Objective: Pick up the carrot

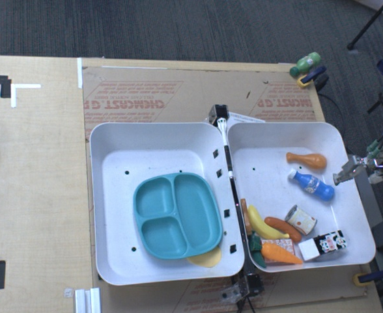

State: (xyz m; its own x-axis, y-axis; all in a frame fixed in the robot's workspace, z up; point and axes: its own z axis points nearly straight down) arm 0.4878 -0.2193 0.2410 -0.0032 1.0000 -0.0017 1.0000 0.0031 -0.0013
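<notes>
The carrot (281,254) is orange with a green leafy end and lies flat in the right bin (276,145), in its near left corner. Its green end points at the wall between the bins. A yellow banana (263,224) and a red sausage-shaped toy (284,227) lie just behind it, very close. A small flat packet sits under or against the carrot's far side.
The right bin also holds a blue bottle (312,185), an orange pear-shaped toy (307,160), a small tin (301,220) and a black-and-white carton (329,243). In the left bin (113,175) a teal divided plate (176,215) rests over a yellow piece (206,260). A metal bracket (354,169) juts over the right rim.
</notes>
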